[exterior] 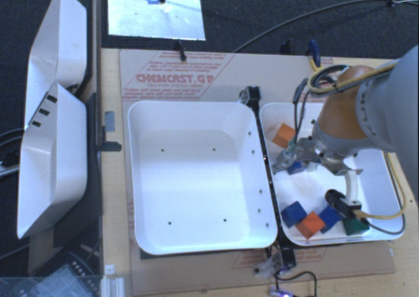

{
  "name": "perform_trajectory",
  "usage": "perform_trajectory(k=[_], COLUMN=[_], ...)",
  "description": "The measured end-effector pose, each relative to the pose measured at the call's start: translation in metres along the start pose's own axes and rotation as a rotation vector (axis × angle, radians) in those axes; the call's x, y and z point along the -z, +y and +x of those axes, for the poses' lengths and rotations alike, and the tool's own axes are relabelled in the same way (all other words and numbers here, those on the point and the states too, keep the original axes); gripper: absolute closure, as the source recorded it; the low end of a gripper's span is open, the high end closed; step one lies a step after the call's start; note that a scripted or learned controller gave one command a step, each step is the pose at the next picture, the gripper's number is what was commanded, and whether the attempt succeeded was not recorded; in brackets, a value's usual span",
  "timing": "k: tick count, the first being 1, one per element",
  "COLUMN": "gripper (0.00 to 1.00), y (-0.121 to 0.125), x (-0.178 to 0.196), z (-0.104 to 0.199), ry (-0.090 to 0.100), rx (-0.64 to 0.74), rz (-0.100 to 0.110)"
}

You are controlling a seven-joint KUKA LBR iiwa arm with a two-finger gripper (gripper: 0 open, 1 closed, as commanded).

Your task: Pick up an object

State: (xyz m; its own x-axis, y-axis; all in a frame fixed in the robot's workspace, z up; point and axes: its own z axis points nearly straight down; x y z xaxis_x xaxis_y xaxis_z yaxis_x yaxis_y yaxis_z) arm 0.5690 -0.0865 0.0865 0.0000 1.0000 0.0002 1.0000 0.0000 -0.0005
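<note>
Camera view: the jaws (290, 158) are lowered into the right bin (386, 184), near an orange block (284, 135); their state cannot be told. Blue blocks (294, 213) lie nearer. A crowded approach could nudge blocks aside, so the grasp may miss.

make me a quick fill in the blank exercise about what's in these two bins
1. The gripper is down inside the ____ bin.
2. The block just above the gripper in the view is ____ in colour.
3. At the near edge of that bin, an orange block sits between two ____ blocks.
4. The green block lies in the bin's near ____ corner.

Missing words: right; orange; blue; right
</note>
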Motion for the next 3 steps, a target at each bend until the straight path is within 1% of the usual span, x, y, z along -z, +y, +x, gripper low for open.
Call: perform_trajectory(k=[1,2,3], gripper=[1.0,1.0,1.0], y=[0.001,0.0,-0.043], x=[0.011,0.104,0.1], z=[-0.001,0.066,0.136], ry=[0.0,0.002,0.002], rx=[0.0,0.007,0.007], rz=[-0.002,-0.009,0.0])
